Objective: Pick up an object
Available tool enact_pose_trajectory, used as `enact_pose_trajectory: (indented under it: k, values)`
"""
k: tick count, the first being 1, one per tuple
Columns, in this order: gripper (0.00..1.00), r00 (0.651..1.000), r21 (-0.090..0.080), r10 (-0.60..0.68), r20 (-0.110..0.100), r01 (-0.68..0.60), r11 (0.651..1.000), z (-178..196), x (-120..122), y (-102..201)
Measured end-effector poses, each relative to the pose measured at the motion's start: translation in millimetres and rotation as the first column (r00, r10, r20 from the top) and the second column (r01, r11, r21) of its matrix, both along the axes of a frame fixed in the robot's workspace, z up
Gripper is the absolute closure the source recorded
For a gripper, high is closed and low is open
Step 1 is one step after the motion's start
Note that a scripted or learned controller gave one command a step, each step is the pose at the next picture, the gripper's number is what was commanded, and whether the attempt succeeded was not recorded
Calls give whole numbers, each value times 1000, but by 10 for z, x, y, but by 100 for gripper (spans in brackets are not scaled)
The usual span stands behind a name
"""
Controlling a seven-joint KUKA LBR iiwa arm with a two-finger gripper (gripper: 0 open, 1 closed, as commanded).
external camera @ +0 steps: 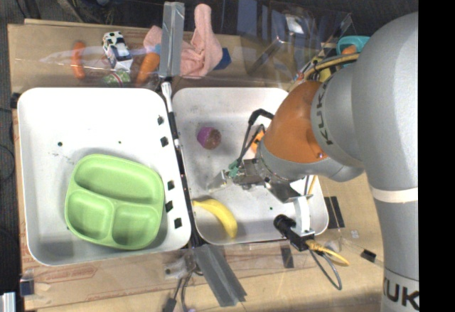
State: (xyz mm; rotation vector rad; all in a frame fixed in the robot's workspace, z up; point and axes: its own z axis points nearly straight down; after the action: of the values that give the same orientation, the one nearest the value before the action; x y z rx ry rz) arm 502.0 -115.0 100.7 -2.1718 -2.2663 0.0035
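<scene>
In the right bin (234, 101) lie a small purple ball (208, 137) near the middle and a yellow banana (219, 215) by the front edge. My gripper (232, 175) hangs low in the right bin, between the ball and the banana, a little right of both. The orange wrist band (295, 134) and the grey arm cover the bin's right part. Nothing shows between the gripper's tips.
The left bin (43, 115) holds a green divided plate (114, 201). Behind the bins lie a pink cloth (195, 44), an orange carrot toy (147, 67) and a small cow-patterned toy (114, 44). A metal divider (176, 161) separates the bins. Cables trail at the front right.
</scene>
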Motion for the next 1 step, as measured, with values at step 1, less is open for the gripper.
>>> enact_pose_trajectory:
  k: [1]
  values:
    - [0,986,2,169,1,-169,986,-96,-248,90]
